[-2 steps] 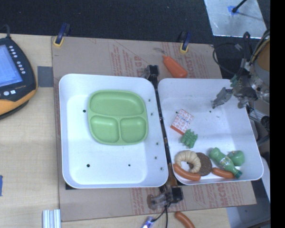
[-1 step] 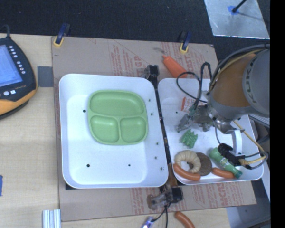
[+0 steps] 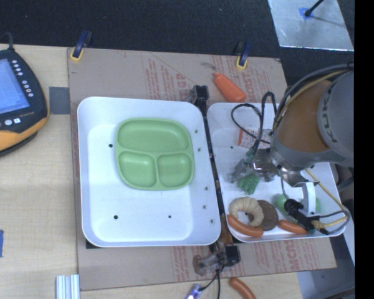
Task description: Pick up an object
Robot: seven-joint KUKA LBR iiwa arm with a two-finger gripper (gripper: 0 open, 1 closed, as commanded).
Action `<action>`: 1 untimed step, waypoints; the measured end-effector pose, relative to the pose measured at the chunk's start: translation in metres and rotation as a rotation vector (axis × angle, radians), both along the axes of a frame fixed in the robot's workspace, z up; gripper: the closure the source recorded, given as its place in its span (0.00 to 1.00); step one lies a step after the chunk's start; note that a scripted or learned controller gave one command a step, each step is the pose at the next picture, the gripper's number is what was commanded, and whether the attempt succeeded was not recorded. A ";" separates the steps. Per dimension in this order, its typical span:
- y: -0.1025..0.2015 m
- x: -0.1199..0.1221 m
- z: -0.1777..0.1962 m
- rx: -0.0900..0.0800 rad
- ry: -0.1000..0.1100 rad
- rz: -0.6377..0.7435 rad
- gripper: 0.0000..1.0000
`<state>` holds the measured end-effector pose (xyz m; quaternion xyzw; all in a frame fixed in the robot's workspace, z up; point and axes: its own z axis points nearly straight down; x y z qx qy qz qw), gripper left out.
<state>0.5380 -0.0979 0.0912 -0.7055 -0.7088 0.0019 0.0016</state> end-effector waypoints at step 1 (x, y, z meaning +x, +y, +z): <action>-0.001 0.000 0.010 -0.002 0.001 0.004 1.00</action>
